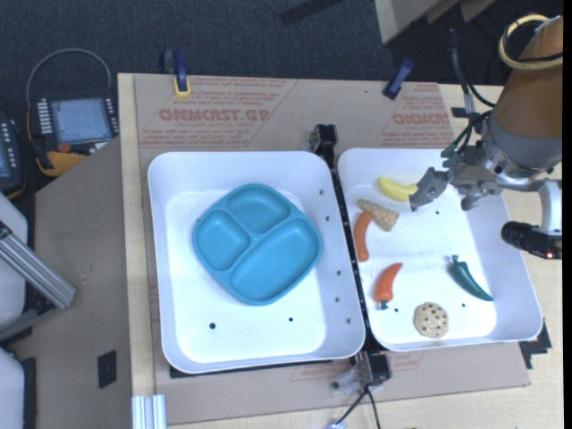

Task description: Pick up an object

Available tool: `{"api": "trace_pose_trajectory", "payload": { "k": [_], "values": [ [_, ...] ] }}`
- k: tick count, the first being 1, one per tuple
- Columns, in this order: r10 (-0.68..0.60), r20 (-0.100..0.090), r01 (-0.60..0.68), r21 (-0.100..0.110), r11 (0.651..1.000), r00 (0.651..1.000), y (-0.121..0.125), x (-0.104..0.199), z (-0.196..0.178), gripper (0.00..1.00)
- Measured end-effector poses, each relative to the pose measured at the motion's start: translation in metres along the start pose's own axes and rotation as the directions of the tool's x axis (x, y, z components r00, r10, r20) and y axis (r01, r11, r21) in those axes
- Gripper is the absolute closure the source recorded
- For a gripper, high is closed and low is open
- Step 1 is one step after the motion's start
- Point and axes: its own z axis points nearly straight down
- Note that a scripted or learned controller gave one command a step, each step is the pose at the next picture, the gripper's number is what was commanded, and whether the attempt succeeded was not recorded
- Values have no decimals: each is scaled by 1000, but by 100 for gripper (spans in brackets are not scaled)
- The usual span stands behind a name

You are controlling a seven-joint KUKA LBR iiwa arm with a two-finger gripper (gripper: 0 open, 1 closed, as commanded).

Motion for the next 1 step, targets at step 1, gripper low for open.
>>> {"api": "trace_pose_trajectory", "payload": {
  "k": [1],
  "values": [
    [-3, 2, 3, -13, 1000, 1000, 3, 0, -7, 0]
  ]
}}
